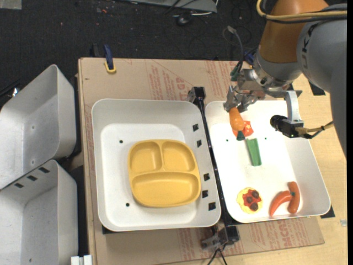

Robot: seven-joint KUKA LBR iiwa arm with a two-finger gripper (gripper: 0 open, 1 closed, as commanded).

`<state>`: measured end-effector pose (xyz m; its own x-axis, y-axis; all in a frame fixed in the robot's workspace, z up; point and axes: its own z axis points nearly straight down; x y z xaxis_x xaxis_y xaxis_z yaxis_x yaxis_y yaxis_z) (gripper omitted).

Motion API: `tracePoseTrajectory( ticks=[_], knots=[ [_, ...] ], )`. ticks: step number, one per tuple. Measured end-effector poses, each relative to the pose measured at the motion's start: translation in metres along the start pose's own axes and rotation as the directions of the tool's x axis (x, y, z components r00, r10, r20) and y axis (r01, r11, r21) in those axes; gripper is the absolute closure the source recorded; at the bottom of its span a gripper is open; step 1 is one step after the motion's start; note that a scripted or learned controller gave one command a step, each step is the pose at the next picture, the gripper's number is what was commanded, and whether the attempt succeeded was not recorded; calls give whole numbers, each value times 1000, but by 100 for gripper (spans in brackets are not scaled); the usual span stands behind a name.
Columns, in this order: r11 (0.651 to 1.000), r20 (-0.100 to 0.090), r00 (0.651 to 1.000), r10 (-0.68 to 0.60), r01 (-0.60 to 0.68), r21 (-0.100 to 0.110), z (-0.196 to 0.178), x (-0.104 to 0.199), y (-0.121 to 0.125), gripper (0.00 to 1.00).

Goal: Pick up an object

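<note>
I see the gripper [236, 105] clenched on the carrot [237, 121] over the right bin [314, 164]; I'd lift straight up, slowly, keeping the squeeze firm.

Robotics lab setup. Grey industrial arm [325, 43] with orange band reaches over a table [149, 73] topped with printed cardboard, two shallow white bins [102, 148] clipped side by side. Loose cables [187, 12] on dark floor behind, spare white bins [33, 115] stacked at left, plastic toy food [253, 150] as props.
</note>
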<state>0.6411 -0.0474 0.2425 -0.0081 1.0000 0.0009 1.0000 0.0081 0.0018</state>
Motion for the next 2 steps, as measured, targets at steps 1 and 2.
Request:
tracePoseTrajectory(
  ticks=[1,2],
  knots=[
    [1000,0,1000,0,0,1,-2,46,1,100],
    [1000,0,1000,0,0,0,-4,97,3,100]
  ],
)
